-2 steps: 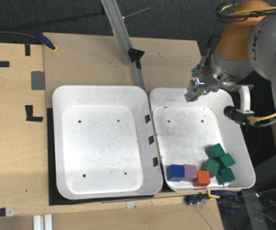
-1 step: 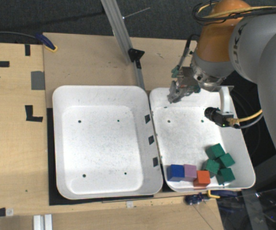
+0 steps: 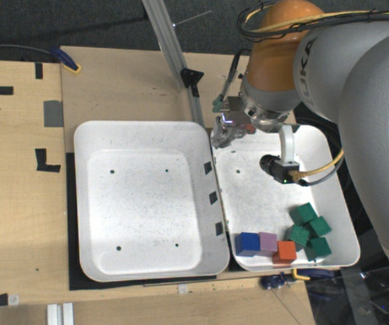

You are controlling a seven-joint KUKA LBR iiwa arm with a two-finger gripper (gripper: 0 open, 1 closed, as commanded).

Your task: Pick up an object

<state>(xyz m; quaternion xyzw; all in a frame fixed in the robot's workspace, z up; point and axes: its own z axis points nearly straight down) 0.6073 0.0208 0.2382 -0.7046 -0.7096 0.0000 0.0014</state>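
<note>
The right white bin [image 3: 248, 181] holds a cluster of small blocks along its near edge: a blue cube [image 3: 248, 243], a lilac cube [image 3: 268, 242], an orange cube [image 3: 286, 251] and several green blocks [image 3: 310, 229]. My gripper [image 3: 225, 133] hangs at the far left corner of that bin, close to the wall shared with the left bin, well away from the blocks. The wrist and orange band [image 3: 275, 46] stand above it. I see nothing between the fingers.
The left white bin [image 3: 140, 195] lies beside the right one. A slanted metal pole [image 3: 170, 42] runs down from the top toward the bins' shared far corner. A black cable connector [image 3: 275, 168] hangs over the right bin.
</note>
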